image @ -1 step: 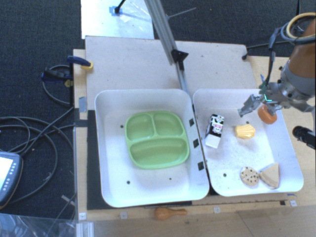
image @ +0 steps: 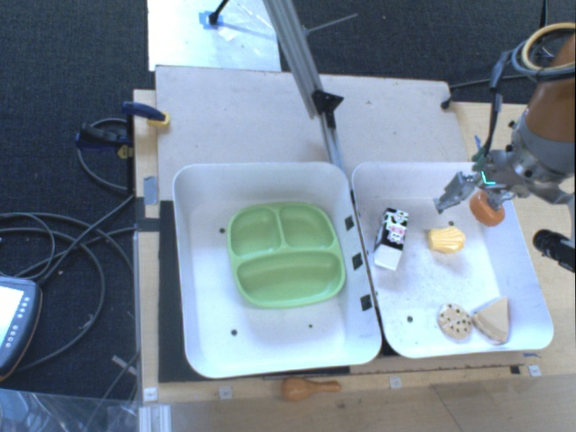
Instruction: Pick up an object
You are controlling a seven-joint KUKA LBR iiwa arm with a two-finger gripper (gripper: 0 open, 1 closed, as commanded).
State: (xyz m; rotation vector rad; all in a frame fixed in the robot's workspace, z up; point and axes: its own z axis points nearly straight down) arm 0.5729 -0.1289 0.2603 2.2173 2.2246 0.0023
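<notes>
A grey KUKA arm reaches in over the right-hand bin [image: 531,268], its gripper [image: 461,193] hanging above the bin's far right part; whether the fingers stand open or closed cannot be told, and nothing is seen between them. Just to the right of the gripper, partly under the wrist, lies a rounded orange toy fruit [image: 489,210], smooth and glossy. Below the gripper and close to it rests a yellow, ridged, shell-shaped piece [image: 446,239]. To the gripper's lower left stands a small carton [image: 391,238], white with black cow-like patches; any writing on it is too small to read. Further below the gripper, near the bin's front wall, a round tan cookie [image: 454,321] with dark spots lies touching or just beside a pale tan wedge [image: 493,319] that looks like a slice of bread or cake. Well to the left of the gripper, in the left-hand bin [image: 193,241], sits a light green plastic plate [image: 286,254] with three compartments, its corners rounded. Both bins are shallow, white and smooth-walled. Outside the bins, at the bench's front edge, lies a brown, pear-shaped wooden-looking item [image: 309,387]. No brand or label can be read anywhere.
</notes>
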